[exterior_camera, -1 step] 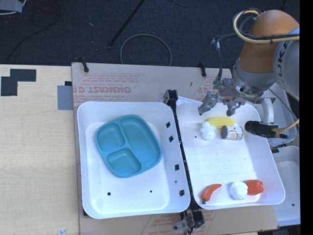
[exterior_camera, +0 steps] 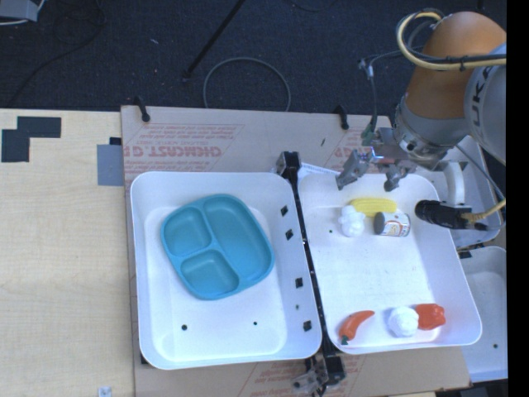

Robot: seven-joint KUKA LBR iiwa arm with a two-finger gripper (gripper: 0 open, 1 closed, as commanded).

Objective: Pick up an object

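Hovering at upper right: gripper [exterior_camera: 377, 172], fingers apart, holding nothing, above the right bin [exterior_camera: 450, 263]. Step: approach. Next: descend onto the yellow corn [exterior_camera: 372, 206] just below.

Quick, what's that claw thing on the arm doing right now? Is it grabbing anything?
Gripper: open, holding nothing; it hangs above the far end of the right bin, just beyond the yellow object.
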